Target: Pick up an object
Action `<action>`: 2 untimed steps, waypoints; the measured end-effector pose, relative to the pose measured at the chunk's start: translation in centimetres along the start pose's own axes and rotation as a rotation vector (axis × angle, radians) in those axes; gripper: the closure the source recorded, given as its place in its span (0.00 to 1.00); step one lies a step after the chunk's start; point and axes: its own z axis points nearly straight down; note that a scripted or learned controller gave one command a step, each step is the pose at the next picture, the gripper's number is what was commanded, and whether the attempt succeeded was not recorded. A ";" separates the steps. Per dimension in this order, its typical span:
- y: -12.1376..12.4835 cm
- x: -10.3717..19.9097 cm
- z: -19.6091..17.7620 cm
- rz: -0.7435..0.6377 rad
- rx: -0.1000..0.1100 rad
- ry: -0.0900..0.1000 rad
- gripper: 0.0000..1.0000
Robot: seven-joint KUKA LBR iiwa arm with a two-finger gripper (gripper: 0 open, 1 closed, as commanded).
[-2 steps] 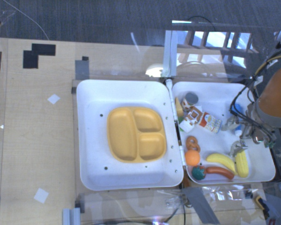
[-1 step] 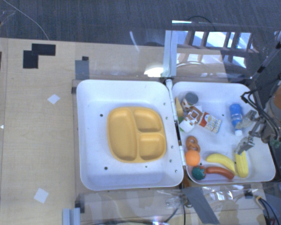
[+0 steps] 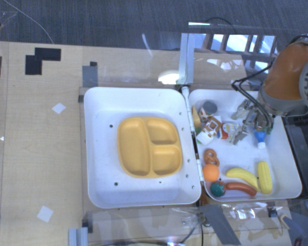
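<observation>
My gripper hangs over the upper middle of the right bin, open with nothing between its fingers. Just left of it lie a small red item and a white-and-brown carton. A blue bottle with a white cap sits just right of the gripper, partly under the wrist. A grey round item lies at the bin's back left. Lower down are a pretzel, an orange, a banana, a corn cob, a red sausage and a green piece.
The left bin holds a yellow divided plate. A metal post rises behind the seam between the bins. The arm's orange band looms over the right bin's back right corner.
</observation>
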 end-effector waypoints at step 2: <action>5.9 4.5 0.0 0.450 -0.001 0.004 0.00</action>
